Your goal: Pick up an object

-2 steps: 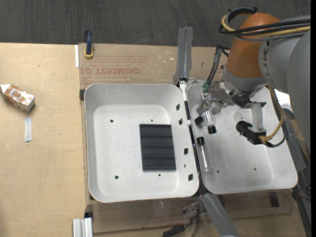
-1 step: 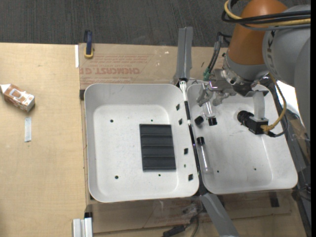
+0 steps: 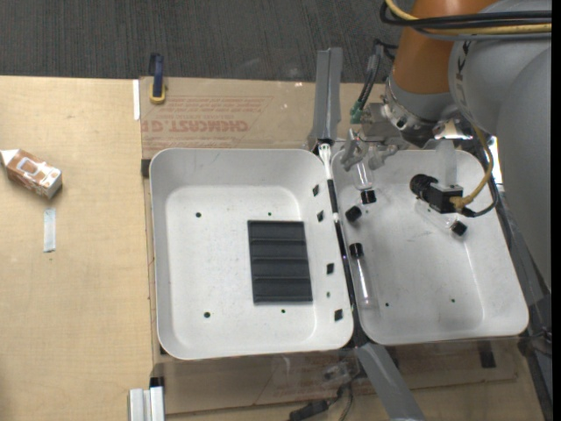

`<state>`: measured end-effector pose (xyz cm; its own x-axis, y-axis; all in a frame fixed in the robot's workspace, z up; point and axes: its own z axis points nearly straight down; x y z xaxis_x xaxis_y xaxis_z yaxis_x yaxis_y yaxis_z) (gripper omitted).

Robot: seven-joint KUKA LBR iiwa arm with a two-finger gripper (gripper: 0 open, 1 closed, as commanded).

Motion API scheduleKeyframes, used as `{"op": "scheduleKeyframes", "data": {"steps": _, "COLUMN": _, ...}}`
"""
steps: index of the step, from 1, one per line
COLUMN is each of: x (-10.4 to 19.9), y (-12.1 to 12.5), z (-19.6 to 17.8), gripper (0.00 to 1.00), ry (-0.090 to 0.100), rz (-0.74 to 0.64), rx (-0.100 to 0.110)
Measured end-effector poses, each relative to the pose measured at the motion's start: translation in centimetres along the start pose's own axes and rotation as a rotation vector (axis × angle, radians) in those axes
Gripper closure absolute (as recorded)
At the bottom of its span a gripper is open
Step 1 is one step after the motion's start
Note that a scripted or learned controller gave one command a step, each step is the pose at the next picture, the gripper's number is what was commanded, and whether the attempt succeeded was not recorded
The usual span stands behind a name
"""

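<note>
A black ribbed rectangular block (image 3: 280,261) lies flat in the middle of the left bin (image 3: 175,235). A clear tube with a black cap (image 3: 359,274) lies along the left wall of the right bin (image 3: 438,305). My gripper (image 3: 360,204) hangs over the right bin's far left corner, just above that tube's end. It is open, and nothing sits between its black fingertips (image 3: 368,196). A small white piece (image 3: 458,228) rests further right in the same bin.
A black part on a yellow cable (image 3: 434,191) hangs below the arm's wrist over the right bin. The ridge between the bins (image 3: 337,235) runs just left of the gripper. A small box (image 3: 33,174) and a white strip (image 3: 49,231) lie on the bench at the left.
</note>
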<state>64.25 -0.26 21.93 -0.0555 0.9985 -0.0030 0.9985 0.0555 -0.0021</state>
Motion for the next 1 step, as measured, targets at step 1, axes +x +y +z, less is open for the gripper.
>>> {"op": "scheduleKeyframes", "data": {"steps": 1, "x": -0.03, "y": 0.0, "z": -0.79, "gripper": 1.0, "ry": -0.003, "rz": -0.002, "rx": 0.002}}
